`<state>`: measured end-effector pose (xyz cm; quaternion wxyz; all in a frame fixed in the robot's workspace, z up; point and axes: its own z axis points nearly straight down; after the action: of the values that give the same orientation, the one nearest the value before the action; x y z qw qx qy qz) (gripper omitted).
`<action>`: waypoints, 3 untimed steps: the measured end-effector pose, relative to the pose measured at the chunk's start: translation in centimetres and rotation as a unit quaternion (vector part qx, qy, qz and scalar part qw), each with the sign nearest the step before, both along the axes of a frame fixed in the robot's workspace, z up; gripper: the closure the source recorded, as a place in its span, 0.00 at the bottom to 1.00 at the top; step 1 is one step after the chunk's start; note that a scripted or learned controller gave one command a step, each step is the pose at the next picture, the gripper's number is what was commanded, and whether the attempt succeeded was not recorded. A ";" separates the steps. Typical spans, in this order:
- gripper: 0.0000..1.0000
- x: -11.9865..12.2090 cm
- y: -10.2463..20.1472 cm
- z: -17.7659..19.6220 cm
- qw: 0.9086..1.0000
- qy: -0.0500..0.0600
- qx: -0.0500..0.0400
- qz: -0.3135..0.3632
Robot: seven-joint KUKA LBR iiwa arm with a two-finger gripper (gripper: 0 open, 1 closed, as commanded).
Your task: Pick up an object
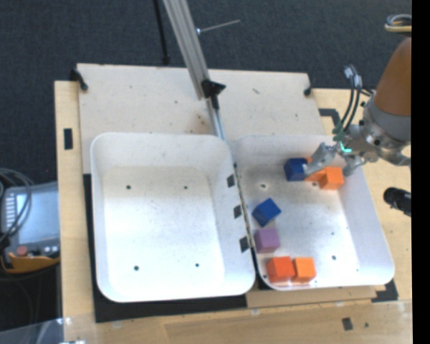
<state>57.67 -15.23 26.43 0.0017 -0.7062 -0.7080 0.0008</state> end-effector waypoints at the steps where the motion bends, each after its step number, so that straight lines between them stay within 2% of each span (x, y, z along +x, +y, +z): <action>1: 0.00 0.1 0.0 0.2 1.000 -0.002 0.000 0.000; 3: 0.00 0.5 0.5 -9.2 1.000 0.000 -0.002 -0.002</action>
<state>58.15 -14.73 17.20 0.0007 -0.7078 -0.7064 0.0021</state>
